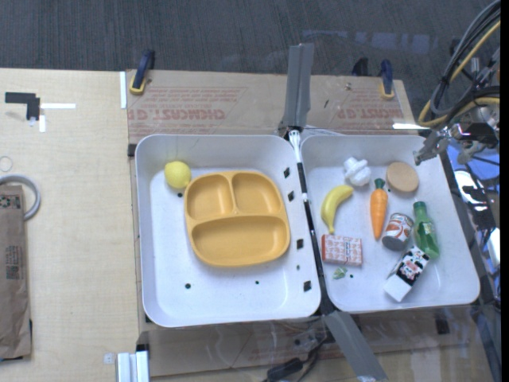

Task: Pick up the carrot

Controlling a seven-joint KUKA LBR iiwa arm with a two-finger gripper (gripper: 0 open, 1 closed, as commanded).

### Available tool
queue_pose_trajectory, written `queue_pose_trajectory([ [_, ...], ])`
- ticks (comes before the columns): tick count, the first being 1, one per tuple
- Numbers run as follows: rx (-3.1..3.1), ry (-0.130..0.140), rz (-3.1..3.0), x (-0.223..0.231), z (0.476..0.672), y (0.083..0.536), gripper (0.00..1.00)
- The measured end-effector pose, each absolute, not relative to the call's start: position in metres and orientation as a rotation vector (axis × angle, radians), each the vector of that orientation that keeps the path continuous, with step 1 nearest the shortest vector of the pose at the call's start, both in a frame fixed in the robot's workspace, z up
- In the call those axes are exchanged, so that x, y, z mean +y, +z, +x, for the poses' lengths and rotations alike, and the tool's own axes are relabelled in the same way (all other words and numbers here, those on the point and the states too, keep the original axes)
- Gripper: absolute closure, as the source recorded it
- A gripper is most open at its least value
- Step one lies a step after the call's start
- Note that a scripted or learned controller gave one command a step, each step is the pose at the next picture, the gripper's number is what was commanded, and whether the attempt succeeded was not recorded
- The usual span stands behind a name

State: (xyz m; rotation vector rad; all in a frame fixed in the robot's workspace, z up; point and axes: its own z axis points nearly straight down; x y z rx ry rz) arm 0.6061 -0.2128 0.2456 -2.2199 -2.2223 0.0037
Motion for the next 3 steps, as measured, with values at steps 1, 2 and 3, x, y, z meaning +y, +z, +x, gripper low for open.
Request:
queue_pose_trajectory([
  [1, -2.129, 0.002, -2.315, -0.189, 0.647, 0.093, 0.0],
  [2, -2.376, 0.002, -2.062, -0.216, 0.659, 0.156, 0.0],
  [3, -2.371, 0.002, -2.063, -0.17, 0.631, 0.092, 0.0],
])
